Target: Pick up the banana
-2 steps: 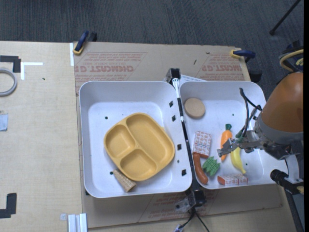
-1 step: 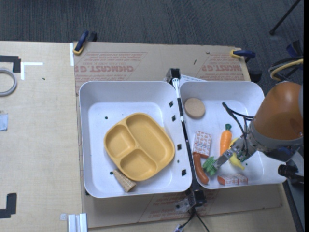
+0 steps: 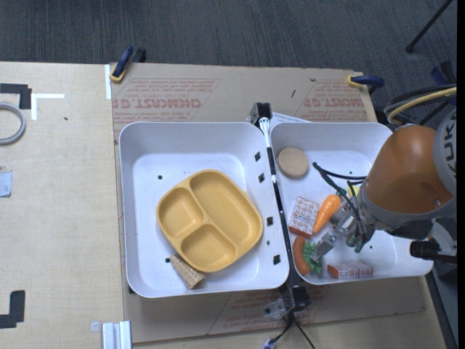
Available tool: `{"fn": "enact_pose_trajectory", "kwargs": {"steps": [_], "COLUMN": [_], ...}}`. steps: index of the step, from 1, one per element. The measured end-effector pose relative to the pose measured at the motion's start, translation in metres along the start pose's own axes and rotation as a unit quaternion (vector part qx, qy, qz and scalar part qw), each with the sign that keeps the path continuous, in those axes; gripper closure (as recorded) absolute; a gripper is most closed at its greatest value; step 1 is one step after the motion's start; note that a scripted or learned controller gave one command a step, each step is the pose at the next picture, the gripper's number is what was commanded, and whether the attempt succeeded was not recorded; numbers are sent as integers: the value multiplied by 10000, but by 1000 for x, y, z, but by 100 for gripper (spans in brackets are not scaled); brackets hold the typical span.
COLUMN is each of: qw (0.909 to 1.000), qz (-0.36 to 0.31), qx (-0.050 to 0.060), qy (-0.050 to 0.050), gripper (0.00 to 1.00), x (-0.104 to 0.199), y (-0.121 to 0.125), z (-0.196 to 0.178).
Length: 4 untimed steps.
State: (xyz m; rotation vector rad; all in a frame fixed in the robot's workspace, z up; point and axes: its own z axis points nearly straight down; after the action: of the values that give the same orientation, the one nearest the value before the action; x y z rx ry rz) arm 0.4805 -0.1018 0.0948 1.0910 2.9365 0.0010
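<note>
Hand (image 3: 331,238) is down low in the right bin (image 3: 378,138), toward the front of it, hanging off the grey arm with its big orange band (image 3: 407,171) that comes in from the right. From my feed I honestly can't tell if the hand is spread or pressed together, since the wrist and the cables blur it all into one shiny lump, and I can't see anything pinched in it either. Its tip sits right over a little pile: an orange carrot (image 3: 327,211) lying tilted just above it, a red-and-white printed card (image 3: 302,214) touching the carrot's left side, a reddish sausage-looking piece (image 3: 298,256) by the bin's left wall, and something green (image 3: 314,257) right beside that. A small red-and-white packet (image 3: 350,271) lies near the front wall, and a round tan disc (image 3: 293,162) sits well apart at the back of that bin. As for the banana, I can't tell where it is from this angle. Over in the left bin (image 3: 138,195) there's a yellow divided plate (image 3: 209,220) sitting at a slant, with a brown cracker-like chunk (image 3: 187,272) touching its front edge. Both bins rest on a cardboard sheet (image 3: 182,97) on the surface (image 3: 58,217).
</note>
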Motion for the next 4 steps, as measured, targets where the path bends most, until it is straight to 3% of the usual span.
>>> {"fn": "enact_pose_trajectory", "kwargs": {"steps": [1,2,3,4], "qw": [9978,9963,9987,9992], "qz": [661,856,-500,-398], "qx": [14,20,12,10], "qy": [27,34,38,27], "gripper": [0,0,0,0], "x": [-98,-86,-46,-114], "y": [47,-2,-9,-7], "z": [-36,3,3,3]}}
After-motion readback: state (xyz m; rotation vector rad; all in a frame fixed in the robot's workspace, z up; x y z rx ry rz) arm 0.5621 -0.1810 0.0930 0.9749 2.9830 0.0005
